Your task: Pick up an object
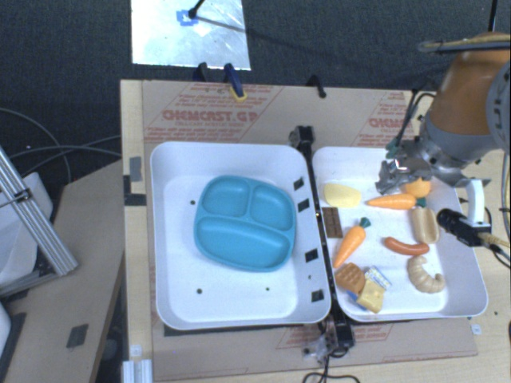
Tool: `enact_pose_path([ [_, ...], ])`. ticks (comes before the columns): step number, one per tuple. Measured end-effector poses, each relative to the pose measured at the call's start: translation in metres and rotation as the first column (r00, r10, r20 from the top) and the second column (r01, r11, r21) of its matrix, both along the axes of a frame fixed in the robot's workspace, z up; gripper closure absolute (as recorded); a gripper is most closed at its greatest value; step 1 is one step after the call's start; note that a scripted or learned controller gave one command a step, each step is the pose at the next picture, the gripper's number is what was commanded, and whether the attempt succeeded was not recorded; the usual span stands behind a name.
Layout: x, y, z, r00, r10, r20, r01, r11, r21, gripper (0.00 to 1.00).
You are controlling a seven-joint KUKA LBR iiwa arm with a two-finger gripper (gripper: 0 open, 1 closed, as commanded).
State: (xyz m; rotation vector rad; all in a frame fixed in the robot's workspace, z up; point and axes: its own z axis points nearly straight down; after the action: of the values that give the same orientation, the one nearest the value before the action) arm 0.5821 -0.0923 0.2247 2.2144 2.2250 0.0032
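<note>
We see the tool (390, 175) low in the right bin (479, 294), just above the horizontal carrot (391, 202); can't tell its opening.

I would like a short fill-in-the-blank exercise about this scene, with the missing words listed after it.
1. The blue tray lies in the ____ bin.
2. The tray has ____ compartments.
3. The right bin holds two ____ carrots, among other toy foods.
4. The gripper is over the ____ bin.

Missing words: left; three; orange; right
</note>
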Motion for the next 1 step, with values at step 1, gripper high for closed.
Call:
enact_pose_path([
  [1, -0.0261, 0.0483, 0.003, 1.0, 0.004, -0.002, -0.004, 1.0, 0.002, 1.0],
])
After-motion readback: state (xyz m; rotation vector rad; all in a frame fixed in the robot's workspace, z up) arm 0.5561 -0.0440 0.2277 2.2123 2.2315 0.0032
